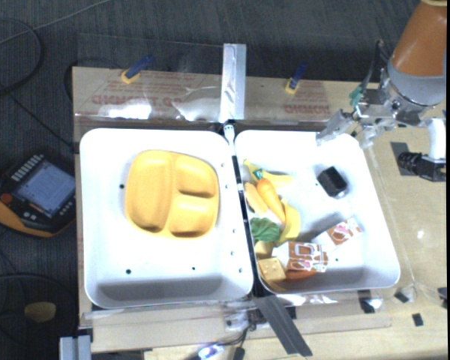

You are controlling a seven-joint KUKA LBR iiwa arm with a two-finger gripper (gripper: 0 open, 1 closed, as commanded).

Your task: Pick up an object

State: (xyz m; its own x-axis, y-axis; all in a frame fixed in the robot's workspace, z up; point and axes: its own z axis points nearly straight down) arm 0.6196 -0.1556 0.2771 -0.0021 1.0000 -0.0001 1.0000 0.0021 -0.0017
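arm [420,47] is cut off at the top right, and its jaws [343,124] over the right bin's [375,223] back rim are too small to read, so can't tell open or closed. black object [332,181] sits alone in open floor; banana [281,212], carrot [268,195] and cartons [306,257] crowd the front-left corner. yellow tray [171,193] fills the left bin [97,268].

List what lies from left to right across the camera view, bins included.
Handheld controller → yellow divided tray in the left bin → carrot → black block in the right bin → gripper.
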